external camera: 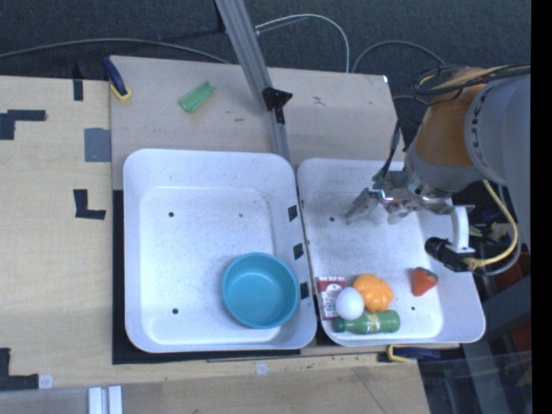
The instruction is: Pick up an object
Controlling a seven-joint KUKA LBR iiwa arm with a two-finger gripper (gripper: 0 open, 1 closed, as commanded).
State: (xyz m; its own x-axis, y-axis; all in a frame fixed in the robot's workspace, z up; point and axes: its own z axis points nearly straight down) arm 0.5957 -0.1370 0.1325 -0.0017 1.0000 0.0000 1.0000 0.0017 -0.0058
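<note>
**Arm Waits Over the Right Bin, Nothing Grabbed Yet**

I see my end effector [366, 203] in the upper part of the right bin [345, 248], right of the middle of the frame. Its two fingers look spread apart, with nothing between them.

The things I can pick sit low in that bin: a white ball [349, 304], an orange fruit [373, 291], a green bottle [371, 323], a small red box [330, 293] and a red strawberry [423, 280]. The first four touch each other. I think that is the trouble. My fingers may bump two at once, push one away, or close on air.

The left bin [172, 231] holds a blue bowl [260, 290]. Both white bins rest on a wooden counter [52, 231]. A green block [197, 97] lies at the upper left, and a grey pole [246, 41] leans across the top. The floor behind is dark.
</note>
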